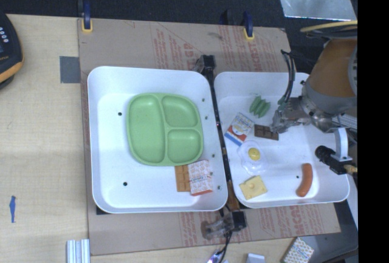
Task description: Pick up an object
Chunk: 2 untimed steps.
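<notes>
The right bin (pixel 328 195) holds several toy foods: a green pea pod (pixel 259 106), a small white, red and blue carton (pixel 238 130), a brown chocolate piece (pixel 264 132), a fried egg (pixel 253 155), a yellow cheese wedge (pixel 253 186) and a red sausage (pixel 305 180). My gripper (pixel 281 121) hangs low over the middle of this bin, at the right end of the chocolate piece and just below the pea pod. Nothing shows in its grasp.
In the left bin (pixel 106 134) lie a green divided plate (pixel 165 129), a brown cracker (pixel 182 178) and a pink and white packet (pixel 200 177). The grey arm with its orange band (pixel 333 76) covers the right bin's far right corner. Black clamps (pixel 208 64) join the bins.
</notes>
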Available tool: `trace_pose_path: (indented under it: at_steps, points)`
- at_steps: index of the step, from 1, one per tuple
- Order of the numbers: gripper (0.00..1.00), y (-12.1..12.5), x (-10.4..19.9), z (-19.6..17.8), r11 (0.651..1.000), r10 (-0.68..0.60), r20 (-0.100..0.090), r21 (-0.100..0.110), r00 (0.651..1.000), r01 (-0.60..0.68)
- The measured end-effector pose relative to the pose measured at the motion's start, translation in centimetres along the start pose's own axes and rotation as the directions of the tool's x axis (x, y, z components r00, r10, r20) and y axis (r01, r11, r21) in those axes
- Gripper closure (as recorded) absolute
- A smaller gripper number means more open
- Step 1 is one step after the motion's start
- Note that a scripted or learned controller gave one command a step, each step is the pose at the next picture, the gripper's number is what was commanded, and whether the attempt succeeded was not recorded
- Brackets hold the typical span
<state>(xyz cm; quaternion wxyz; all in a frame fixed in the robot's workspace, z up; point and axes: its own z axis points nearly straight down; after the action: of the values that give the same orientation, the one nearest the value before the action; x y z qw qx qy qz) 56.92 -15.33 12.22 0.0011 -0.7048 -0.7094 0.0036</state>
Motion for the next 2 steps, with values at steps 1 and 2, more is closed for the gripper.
trace_pose_path:
  at_steps: [1,2]
  points:
    - [0.00,0.0,0.0,0.0,1.000,-0.002,0.001,0.000,1.000,0.002]
    - [0.00,1.2,2.4,1.2,1.000,-0.001,-0.004,-0.002,1.000,0.001]
